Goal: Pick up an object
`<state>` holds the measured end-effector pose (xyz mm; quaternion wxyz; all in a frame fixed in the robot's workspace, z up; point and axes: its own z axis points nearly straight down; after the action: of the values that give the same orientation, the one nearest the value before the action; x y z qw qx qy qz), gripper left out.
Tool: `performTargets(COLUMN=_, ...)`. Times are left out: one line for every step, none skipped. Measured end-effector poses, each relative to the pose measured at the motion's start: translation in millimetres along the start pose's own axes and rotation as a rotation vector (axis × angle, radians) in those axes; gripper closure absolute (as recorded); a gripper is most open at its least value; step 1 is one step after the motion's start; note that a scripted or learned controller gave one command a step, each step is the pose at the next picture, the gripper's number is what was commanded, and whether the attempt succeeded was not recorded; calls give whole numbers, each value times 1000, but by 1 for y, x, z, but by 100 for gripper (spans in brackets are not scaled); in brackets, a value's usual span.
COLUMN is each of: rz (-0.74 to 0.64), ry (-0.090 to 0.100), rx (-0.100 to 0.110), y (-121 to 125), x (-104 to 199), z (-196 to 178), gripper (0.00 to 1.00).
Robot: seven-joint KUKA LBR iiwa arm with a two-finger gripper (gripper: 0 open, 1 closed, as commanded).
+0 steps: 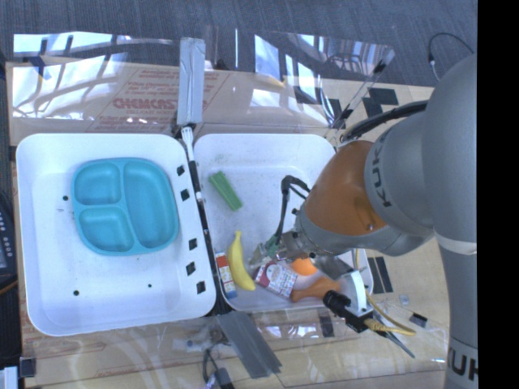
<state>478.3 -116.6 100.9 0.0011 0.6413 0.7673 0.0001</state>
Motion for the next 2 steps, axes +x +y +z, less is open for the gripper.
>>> performTargets(rz=73, ry=3, rx=2, y=63, x=48, z=-91, gripper=100)
performTargets(rz=74, ry=3, rx=4, y=62, x=47, z=-91, gripper=0)
